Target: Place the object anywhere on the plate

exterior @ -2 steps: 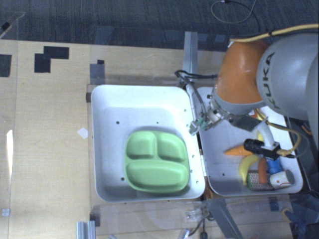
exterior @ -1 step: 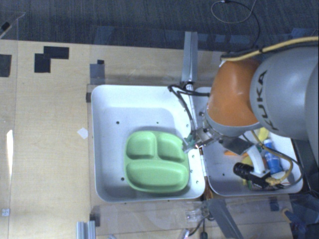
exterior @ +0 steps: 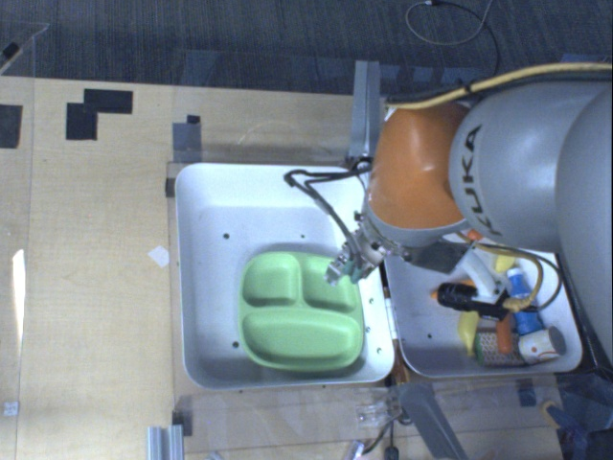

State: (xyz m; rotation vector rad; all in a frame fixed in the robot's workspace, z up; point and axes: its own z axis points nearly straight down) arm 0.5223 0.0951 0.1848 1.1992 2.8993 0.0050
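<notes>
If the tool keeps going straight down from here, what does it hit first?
Most likely the green plate: the tool sits over its upper-right compartment. Height above it is unclear from this slanted view.

You couldn't tell how the gripper (exterior: 347,268) stood: too small and blurred. Right of it, the arm (exterior: 498,171) hid much of the right bin (exterior: 421,348), its jumbled objects (exterior: 503,314) indistinct.

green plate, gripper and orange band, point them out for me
green plate (exterior: 299,338), camera view, on the large lower compartment
gripper (exterior: 347,271), camera view, at its tip over the plate's upper right compartment
orange band (exterior: 414,171), camera view, on its curved face
</notes>
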